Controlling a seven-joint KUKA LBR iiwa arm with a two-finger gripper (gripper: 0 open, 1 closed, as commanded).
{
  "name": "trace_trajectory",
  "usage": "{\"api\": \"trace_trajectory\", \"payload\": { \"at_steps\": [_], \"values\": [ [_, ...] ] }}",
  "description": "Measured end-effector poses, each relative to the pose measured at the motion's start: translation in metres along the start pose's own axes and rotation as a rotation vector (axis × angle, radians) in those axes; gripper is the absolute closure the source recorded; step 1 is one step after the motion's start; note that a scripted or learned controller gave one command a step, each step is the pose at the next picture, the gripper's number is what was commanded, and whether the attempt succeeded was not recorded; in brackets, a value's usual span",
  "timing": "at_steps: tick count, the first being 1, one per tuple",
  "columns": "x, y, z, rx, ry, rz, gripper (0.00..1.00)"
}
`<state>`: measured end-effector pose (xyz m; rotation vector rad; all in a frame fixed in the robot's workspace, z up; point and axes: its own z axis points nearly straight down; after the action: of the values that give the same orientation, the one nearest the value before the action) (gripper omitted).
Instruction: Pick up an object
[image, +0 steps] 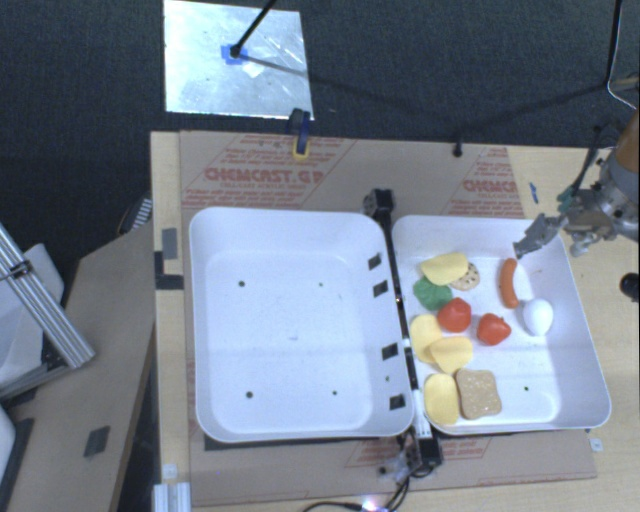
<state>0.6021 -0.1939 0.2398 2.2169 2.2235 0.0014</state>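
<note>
The right bin (580, 340) holds several toy foods. An orange-red sausage (509, 282) lies near its far right, with a white egg (538, 317) just in front of it. Two red pieces (454, 316) (493, 328) sit mid-bin. A yellow piece (444, 268), a small cookie (466, 279) and a green piece (432, 294) lie at the back left. More yellow pieces (451, 352) and a slice of toast (478, 393) are at the front. My gripper (530, 240) hangs over the bin's far right edge, slightly behind the sausage, with nothing seen in it.
The left bin (215, 300) stands beside the right one, with a black hinge strip (396, 300) between them. Both rest on a cardboard sheet (260, 170). A shiny plate (238, 60) lies beyond the bench. A metal frame (40, 310) stands at the left.
</note>
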Motion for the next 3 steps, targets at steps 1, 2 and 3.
{"api": "trace_trajectory", "payload": {
  "at_steps": [1,2,3],
  "values": [
    [0.042,0.025,0.11,0.003,0.003,-0.005,0.0],
    [0.098,-0.046,0.157,0.005,0.003,0.0,0.0],
    [0.095,-0.041,0.144,-0.003,0.001,0.001,1.0]
  ]
}}
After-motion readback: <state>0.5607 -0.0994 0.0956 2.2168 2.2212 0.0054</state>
